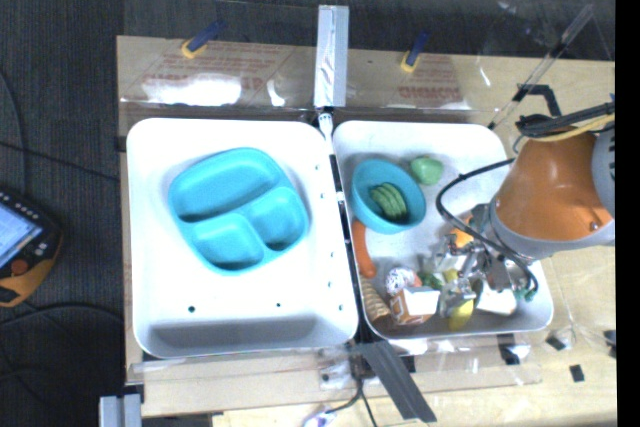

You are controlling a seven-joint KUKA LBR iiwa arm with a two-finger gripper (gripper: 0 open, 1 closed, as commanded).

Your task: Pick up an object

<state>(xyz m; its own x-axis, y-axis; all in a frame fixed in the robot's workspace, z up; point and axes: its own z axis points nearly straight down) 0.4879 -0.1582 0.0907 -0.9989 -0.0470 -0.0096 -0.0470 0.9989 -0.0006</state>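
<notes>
While the pincer (462,287) hovers, the carrot (362,250) lies lengthwise.

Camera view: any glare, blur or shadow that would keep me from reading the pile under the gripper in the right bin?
Camera view: strong glare on the clear sheet behind the bins; the left bin is evenly lit, shading only along its near wall; in the right bin the pile is soft and cluttered, and the gripper merges with it, so small items there are hard to tell apart.
</notes>
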